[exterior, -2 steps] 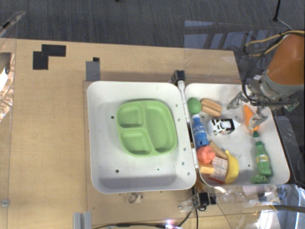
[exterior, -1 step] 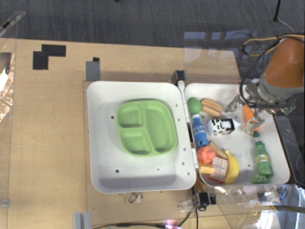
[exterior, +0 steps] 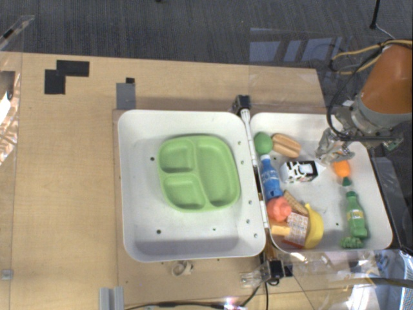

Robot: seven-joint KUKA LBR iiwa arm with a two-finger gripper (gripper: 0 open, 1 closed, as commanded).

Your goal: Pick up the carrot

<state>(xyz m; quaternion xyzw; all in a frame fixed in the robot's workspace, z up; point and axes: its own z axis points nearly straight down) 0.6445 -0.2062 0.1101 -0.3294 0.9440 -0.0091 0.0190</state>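
Camera view looks down on my bench [exterior: 64,192] with its two white bins side by side, and I place everything against the right bin [exterior: 377,196], where the clutter lies. The left bin [exterior: 139,173] touches its left wall and bears a green divided tray [exterior: 197,172]. My arm [exterior: 387,86] comes in over the right bin's far right corner, orange band uppermost. Inside the bin, a blue bottle [exterior: 270,178] lies along the left wall, a green bottle [exterior: 354,219] near the right wall, a banana [exterior: 315,228] at the near edge. My claw [exterior: 333,148] hangs over the far right part; whether it is spread or closed, I cannot tell. The carrot [exterior: 341,168] lies on the bin floor just beside and below my claw, nothing gripping it.
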